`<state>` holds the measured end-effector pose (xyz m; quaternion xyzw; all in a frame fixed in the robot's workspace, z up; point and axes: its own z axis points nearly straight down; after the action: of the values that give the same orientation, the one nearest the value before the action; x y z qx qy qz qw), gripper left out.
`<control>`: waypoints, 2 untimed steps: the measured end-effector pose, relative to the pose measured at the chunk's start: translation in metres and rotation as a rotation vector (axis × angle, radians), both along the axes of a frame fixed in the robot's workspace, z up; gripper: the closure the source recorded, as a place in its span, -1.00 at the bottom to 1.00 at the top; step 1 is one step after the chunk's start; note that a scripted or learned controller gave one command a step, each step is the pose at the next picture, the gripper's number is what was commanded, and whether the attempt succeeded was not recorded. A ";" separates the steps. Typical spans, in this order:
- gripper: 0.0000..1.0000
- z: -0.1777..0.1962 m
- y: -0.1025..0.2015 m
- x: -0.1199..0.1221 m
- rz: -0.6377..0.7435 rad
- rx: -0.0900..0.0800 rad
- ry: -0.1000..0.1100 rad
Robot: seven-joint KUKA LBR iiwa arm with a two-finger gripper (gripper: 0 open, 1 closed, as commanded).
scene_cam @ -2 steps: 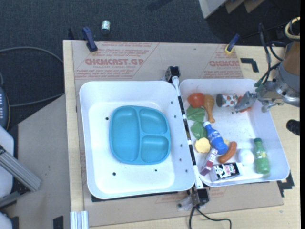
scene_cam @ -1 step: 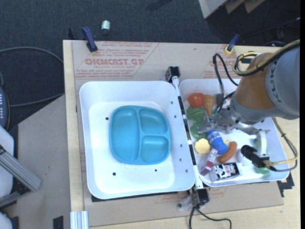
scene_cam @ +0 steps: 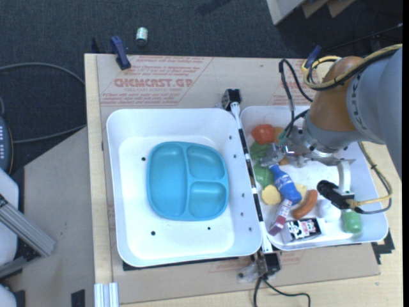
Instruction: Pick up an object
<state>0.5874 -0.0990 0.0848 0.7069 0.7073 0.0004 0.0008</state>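
On the left we see a white bin point(scene_cam: 124, 171) holding a blue divided plate point(scene_cam: 187, 180), lying flat near its middle. Nothing in that bin is being worked on.

Moving right, past the clips that join the two rims, we come to the second bin point(scene_cam: 374, 229), which holds the clutter we have to choose from. At its upper left sits a red tomato point(scene_cam: 262, 133) with a green piece point(scene_cam: 260, 152) just below it. Below those lies a blue bottle point(scene_cam: 284, 182), slanted, with a yellow lemon point(scene_cam: 271, 195) touching its lower left side and an orange sausage point(scene_cam: 305, 203) just to its right. A black-and-white box point(scene_cam: 304, 229) lies near the front rim, and a small green thing point(scene_cam: 351, 222) sits at the far right.

The gripper point(scene_cam: 287, 149) hangs over the upper part of this bin, above the bottle's top end, with the arm's orange band behind it. We cannot tell how the tool is set, and we see nothing held in it.

We judge this to be the reach step: the pick is not yet made. The next move calls for a descent onto one item, likely the bottle, without nudging the tomato or lemon.
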 end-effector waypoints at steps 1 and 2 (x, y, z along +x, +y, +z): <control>-1.00 -0.003 0.005 0.073 -0.002 0.005 0.036; 1.00 0.004 0.005 0.068 -0.002 0.007 0.059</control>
<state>0.6558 -0.0940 0.0890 0.7074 0.7062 -0.0179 -0.0223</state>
